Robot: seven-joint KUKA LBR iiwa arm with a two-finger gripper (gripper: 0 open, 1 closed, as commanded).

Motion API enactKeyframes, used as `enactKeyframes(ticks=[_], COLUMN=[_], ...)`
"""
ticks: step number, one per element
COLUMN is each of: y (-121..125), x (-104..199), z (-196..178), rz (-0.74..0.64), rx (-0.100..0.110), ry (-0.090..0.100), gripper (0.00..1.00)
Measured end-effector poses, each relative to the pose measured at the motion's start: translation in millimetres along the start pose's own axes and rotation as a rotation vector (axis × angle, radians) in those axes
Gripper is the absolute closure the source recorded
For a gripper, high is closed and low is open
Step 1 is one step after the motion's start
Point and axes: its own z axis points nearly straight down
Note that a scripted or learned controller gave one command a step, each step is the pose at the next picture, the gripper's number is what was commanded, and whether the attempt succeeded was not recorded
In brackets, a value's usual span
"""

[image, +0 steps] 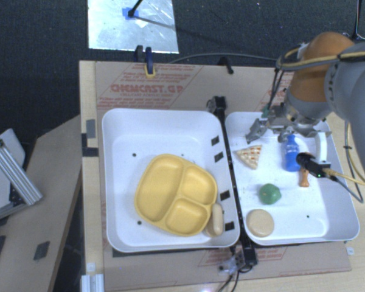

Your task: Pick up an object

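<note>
Pizza slice (250, 156), a toy wedge, lies in the right bin (340, 224) just below the gripper (263, 126), whose jaws stand apart and hold nothing. A blue bottle (291, 152) stands just beside it, so a descent risks knocking the bottle or pushing the flat slice away.

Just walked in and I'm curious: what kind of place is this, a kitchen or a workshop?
Probably a robot test lab. A robot arm reaches over two white bins that hold toy food, like a pizza slice, and a yellow divided plate.
</note>
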Motion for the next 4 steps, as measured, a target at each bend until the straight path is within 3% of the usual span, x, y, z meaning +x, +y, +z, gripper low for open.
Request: enactKeyframes(ticks=[1, 3, 4], y=[2, 2, 3], x=[-1, 12, 12], z=[-14, -131, -142], rz=[-0.001, -0.002, -0.001], rx=[-0.006, -0.009, -0.006], ry=[-0.001, -0.001, 0.0], gripper=[1.0, 1.0, 1.0])
